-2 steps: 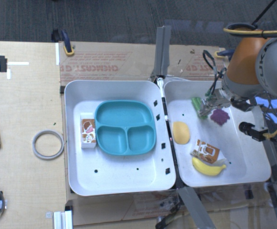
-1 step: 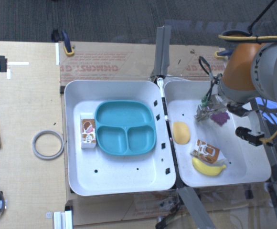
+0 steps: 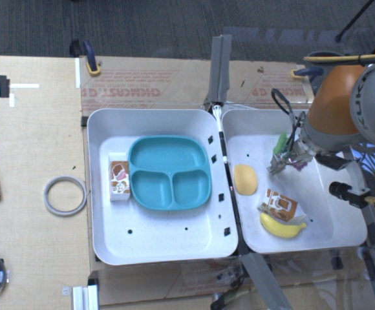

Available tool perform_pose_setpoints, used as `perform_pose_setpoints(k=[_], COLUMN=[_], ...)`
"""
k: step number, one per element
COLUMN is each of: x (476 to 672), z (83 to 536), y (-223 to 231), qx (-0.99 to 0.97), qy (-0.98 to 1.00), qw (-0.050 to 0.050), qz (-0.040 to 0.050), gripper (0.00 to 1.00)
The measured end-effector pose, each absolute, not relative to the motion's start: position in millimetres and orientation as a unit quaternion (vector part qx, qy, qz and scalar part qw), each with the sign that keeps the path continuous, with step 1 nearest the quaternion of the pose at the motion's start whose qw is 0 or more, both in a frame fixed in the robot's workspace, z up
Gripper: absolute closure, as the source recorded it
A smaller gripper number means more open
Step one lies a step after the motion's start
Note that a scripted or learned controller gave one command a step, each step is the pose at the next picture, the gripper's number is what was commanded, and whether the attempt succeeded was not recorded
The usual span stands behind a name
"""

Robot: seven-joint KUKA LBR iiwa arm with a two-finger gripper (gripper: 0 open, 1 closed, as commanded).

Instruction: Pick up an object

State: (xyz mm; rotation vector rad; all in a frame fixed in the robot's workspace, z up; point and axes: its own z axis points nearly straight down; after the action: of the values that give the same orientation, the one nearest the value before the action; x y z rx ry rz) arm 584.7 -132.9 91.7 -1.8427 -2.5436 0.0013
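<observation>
Wooden surface (image 3: pixel 32 141), two white bins: we see our pincer (image 3: pixel 279 163) low in the right bin (image 3: pixel 342 234); its spread we cannot tell. Nothing lifted yet: yellow lump (image 3: pixel 245 179) just left-below, snack packet (image 3: pixel 278 205) and banana (image 3: pixel 282 227) beneath.

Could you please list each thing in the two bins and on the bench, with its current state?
Tray: flat in left bin, nothing in its compartments.
Box: lying left of the tray.
Lemon: loose in right bin.
Packet: lying tilted by the banana.
Banana: lying near the front wall.
Gripper: low in right bin.
Tape ring: flat on bench.
</observation>
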Motion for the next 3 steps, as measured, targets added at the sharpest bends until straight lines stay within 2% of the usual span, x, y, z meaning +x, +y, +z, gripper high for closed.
perform_pose_setpoints(k=[1,2,3], x=[584.7,616.6,560.2], z=[91.8,163.0,91.5], y=[-133.1,-213.7,-220.7], qx=[-0.587,-0.547,-0.539], qy=[-0.81,-0.837,-0.842], qw=[0.0,-0.002,0.001], qz=[0.0004,0.0003,-0.0005], gripper=[0.0,0.0,0.0])
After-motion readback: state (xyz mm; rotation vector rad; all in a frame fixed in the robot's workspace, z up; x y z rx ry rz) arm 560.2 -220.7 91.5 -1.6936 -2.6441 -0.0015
